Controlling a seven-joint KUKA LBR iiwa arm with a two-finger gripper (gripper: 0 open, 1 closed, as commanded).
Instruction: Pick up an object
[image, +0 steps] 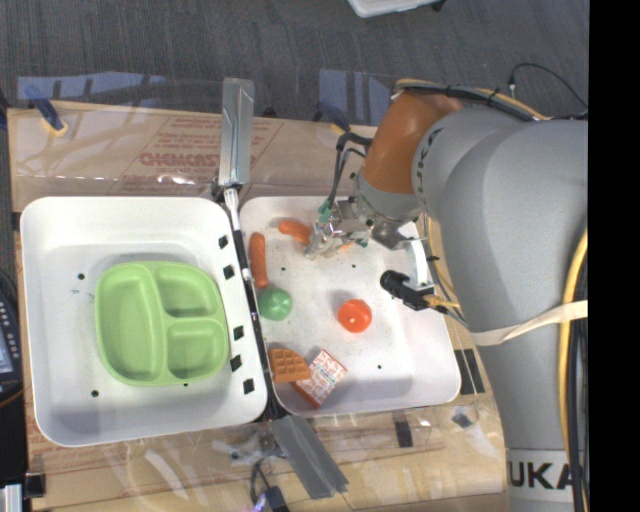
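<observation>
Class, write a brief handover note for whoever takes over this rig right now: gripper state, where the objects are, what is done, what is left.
Gripper: low at the back of the right white bin, by the small orange carrot-shaped piece; nothing seen held.
Right bin also holds: orange-red sausage-shaped piece by the left wall, round green ball, round orange ball, brown waffle piece and red-and-white packet at the front.
Left white bin: green divided plastic tray.
Done: nothing lifted.
Left: grasp and lift one object.
</observation>
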